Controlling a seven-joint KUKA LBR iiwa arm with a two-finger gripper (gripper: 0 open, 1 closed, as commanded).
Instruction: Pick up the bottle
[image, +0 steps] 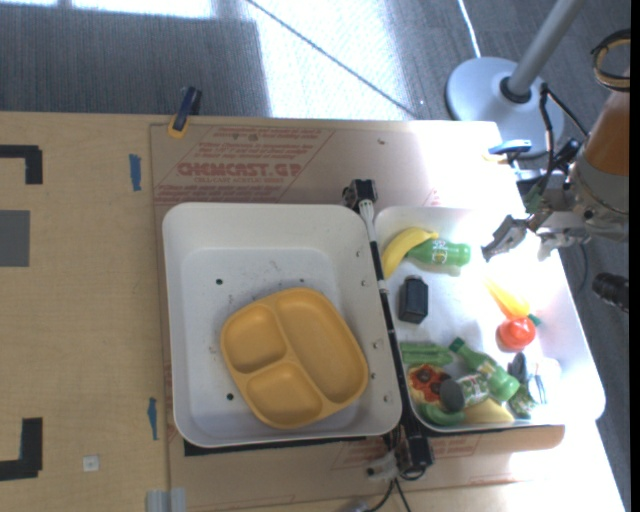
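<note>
A small green bottle with a pale label lies on its side at the far end of the right bin, touching a banana. A second green bottle with a printed label lies among the clutter at the bin's near end. My gripper hangs over the far right part of this bin, to the right of the first bottle and apart from it. Its fingers are open and nothing is between them.
The right bin also holds a black block, an orange-yellow piece, a red tomato-like toy and green items near the front. In the left bin lies a yellow divided plate. A white lamp base stands behind.
</note>
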